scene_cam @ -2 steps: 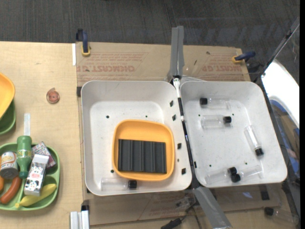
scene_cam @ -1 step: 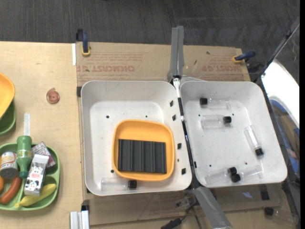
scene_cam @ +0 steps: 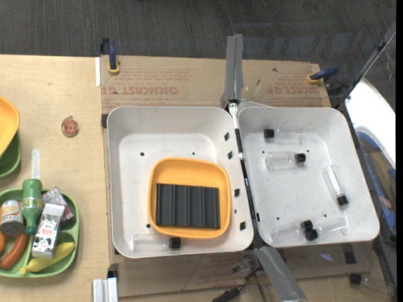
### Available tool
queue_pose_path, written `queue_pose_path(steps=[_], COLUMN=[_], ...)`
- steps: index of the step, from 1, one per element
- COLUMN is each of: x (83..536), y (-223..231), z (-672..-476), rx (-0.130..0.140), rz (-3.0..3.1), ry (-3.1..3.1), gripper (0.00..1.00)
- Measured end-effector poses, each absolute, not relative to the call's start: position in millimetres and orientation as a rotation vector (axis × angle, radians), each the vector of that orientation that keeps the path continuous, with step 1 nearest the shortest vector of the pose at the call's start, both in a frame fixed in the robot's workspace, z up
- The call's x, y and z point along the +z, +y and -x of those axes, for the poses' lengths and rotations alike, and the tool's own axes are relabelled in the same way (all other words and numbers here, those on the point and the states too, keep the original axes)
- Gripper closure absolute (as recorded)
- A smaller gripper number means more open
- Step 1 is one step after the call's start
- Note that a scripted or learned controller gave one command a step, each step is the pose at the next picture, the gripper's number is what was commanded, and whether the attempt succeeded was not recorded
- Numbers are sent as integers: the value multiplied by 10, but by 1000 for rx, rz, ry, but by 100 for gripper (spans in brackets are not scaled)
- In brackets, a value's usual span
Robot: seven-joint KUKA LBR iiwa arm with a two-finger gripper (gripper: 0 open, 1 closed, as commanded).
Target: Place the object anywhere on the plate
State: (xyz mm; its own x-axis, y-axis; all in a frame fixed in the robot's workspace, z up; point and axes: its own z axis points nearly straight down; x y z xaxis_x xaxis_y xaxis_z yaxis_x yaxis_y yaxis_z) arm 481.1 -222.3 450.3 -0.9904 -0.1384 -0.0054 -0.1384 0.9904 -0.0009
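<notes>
An orange square plate [scene_cam: 189, 167] lies in the left white bin [scene_cam: 129, 145], toward its front. A black ridged slab [scene_cam: 187, 206] rests flat on the plate and covers most of its floor. A clear vial with a black cap [scene_cam: 157, 243] lies in the left bin just in front of the plate, by the front wall. The right white bin [scene_cam: 356, 168] holds several clear vials with black caps: one [scene_cam: 282, 134] at the back, one [scene_cam: 284, 161] near the middle, one [scene_cam: 334, 184] on the right, and some [scene_cam: 302, 231] at the front.
On the wooden table to the left stand a green tray of toy food [scene_cam: 38, 234], a yellow bowl [scene_cam: 6, 131] and a small pink disc [scene_cam: 70, 127]. Clamps [scene_cam: 111, 60] [scene_cam: 320, 76] hold the cardboard sheet under the bins. A grey post [scene_cam: 233, 68] rises behind the bins.
</notes>
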Motion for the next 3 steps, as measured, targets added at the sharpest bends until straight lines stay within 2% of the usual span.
queue_pose_path(steps=[1, 2, 3], x=[4169, 4169, 4418], y=[-2219, -2219, -2219], z=[-4846, -4846, -4866], rx=[0, 0, -2], rz=[756, 755, 1021], ry=[3047, 3047, 2967], gripper=[0, 0, 0])
